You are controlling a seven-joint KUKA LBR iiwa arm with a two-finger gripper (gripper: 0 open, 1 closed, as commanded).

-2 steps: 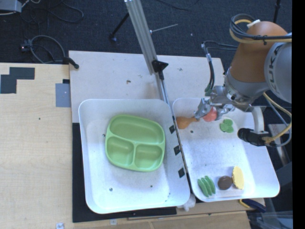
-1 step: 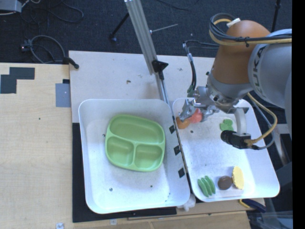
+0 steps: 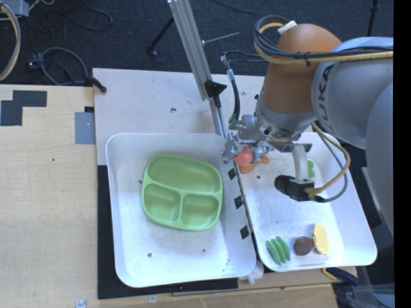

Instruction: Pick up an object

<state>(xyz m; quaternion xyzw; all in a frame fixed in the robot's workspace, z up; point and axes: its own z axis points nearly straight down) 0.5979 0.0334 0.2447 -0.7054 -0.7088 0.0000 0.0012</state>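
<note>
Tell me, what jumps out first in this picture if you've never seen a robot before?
The big grey arm with its orange band leans in from the right, its gripper over the divide between the two white bins beside a small orange object. A green divided plate lies in the left bin. Small toy foods sit near the right bin's front edge.

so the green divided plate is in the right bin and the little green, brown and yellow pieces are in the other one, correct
Not quite. The camera view shows the green divided plate lying in the left bin, not the right one. The rest holds: the small green piece, brown piece and yellow piece sit together in the other bin, the right bin, near its front edge.
</note>
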